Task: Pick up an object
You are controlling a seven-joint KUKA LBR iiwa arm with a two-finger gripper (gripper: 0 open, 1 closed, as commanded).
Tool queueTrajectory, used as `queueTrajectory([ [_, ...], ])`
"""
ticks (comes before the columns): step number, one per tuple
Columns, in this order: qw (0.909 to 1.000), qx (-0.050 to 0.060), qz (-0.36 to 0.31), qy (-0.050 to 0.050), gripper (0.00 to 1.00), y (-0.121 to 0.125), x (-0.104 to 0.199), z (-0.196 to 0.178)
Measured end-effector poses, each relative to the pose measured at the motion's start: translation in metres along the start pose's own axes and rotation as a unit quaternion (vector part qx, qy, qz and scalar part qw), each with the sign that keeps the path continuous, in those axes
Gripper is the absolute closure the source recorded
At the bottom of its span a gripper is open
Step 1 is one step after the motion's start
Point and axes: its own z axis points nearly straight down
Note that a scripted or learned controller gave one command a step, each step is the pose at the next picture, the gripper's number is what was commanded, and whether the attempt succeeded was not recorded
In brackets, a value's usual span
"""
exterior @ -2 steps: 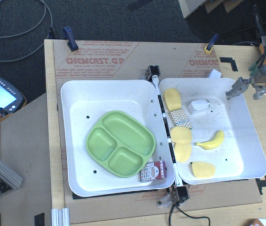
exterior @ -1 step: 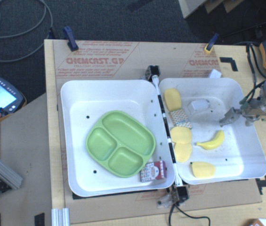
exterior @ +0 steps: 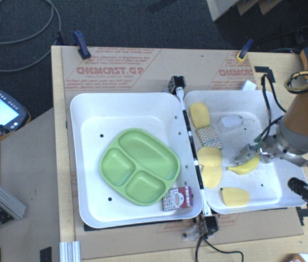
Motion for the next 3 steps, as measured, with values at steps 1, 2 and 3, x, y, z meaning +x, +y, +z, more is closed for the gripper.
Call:
queueTrajectory([
  [1,1.0,-0.001,0.0,-0.001,1.0,0.001,0.0,-0.01],
  [2,1.0,0.001,-0.001,0.001,1.0,-0.009,0.067,0.001],
  [3,1.0,-0.001,-0.001,0.0,1.0,0.026,0.134,-0.1],
])
